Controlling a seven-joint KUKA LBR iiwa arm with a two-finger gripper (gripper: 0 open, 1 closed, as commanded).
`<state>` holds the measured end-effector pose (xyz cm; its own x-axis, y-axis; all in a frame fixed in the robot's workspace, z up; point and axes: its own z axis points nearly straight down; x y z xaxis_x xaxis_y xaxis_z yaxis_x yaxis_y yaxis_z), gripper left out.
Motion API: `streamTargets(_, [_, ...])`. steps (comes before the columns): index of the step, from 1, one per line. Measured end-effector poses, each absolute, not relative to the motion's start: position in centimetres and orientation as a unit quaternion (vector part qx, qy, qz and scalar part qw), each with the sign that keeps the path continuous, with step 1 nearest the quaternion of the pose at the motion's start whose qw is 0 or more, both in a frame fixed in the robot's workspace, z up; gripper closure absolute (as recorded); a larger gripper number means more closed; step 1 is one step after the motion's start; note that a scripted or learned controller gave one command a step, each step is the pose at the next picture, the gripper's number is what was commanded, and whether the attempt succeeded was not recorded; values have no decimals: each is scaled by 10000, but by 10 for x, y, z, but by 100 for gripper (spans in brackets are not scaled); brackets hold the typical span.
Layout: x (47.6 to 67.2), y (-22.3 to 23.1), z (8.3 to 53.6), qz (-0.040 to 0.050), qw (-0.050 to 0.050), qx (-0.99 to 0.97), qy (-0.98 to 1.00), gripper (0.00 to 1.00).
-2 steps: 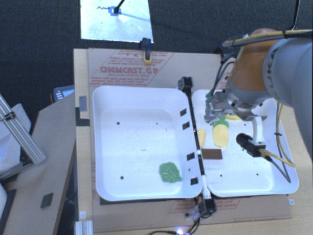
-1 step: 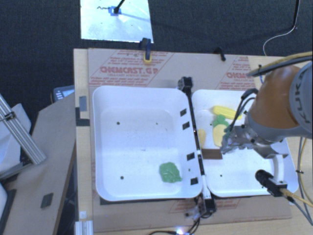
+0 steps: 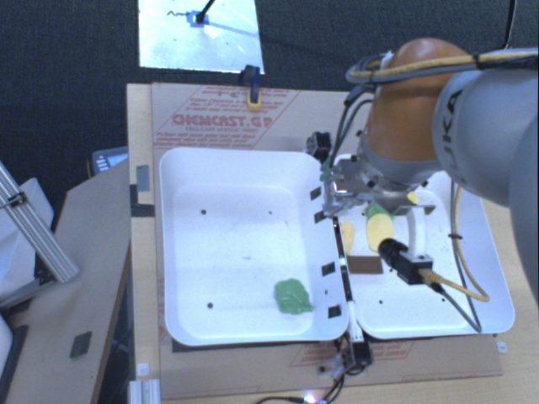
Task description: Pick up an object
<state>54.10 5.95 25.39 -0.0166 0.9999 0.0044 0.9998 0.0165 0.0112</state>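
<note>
Nearest you, along the front edge of the surface (image 3: 253, 375), a small dark clamp (image 3: 354, 356) sits where the two white bins meet. In the left bin (image 3: 227, 310) you have a crumpled green object (image 3: 293, 296) lying near the front right corner, close to the dividing wall but apart from it; the floor of that bin around it shows a few small dark dots. Across the divider, in the right bin (image 3: 472, 310), you see a flat brown block (image 3: 365, 265) lying just beside the dividing wall, and behind it a yellow object (image 3: 380, 223) with a pale yellow strip (image 3: 348, 235) to its left. A black connector with a yellow cable (image 3: 459, 289) hangs from the wrist and loops over the right bin's floor. The pincer (image 3: 349, 196) is low over the back left part of the right bin, just beside the divider and close above the yellow things; you cannot tell from here whether it is spread or pressed together, since the wrist hides it. Above it the orange band (image 3: 417, 99) and grey arm reach in from the right. Farther back, a yellow and black clip (image 3: 252, 87) stands on the board's rear edge, with a shiny metal plate (image 3: 200, 23) beyond.
</note>
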Motion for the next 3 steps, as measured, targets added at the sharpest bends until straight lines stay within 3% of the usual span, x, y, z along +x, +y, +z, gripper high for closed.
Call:
streamTargets(1, [522,73,207,-6,-12,7050,7092,100])
streamTargets(2, [499,100,427,93,47,7041,7100,100])
streamTargets(3, [485,170,354,-9,-16,7033,7109,100])
